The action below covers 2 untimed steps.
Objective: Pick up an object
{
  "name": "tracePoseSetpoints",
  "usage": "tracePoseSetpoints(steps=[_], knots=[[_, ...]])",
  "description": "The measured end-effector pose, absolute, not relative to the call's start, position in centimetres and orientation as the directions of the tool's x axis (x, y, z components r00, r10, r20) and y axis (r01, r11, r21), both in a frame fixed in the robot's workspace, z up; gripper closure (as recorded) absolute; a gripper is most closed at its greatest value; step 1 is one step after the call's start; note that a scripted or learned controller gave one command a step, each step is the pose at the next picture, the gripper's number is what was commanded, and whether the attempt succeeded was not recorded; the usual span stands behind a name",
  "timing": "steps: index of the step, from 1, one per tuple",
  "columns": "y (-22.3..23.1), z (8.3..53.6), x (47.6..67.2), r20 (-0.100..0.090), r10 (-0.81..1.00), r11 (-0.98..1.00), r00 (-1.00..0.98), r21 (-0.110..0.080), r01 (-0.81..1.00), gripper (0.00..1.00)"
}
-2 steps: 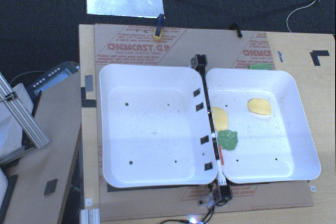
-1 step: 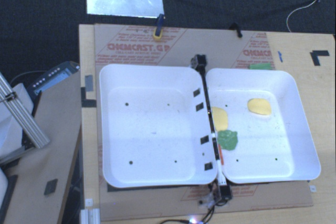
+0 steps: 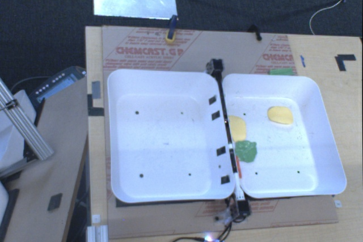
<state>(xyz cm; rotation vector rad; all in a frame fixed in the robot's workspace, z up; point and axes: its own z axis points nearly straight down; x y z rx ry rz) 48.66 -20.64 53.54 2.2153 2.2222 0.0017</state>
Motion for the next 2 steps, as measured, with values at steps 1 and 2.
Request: tracePoseSetpoints(steps=[1, 2], knots=[[-20.50, 53.55, 49.82, -0.003, 1.000, 0.003, -0.003, 0.004, 1.000, 1.00], [-20.62, 53.53, 49.29, -0.002, 1.000, 0.002, -0.002, 0.003, 1.000, 1.00]])
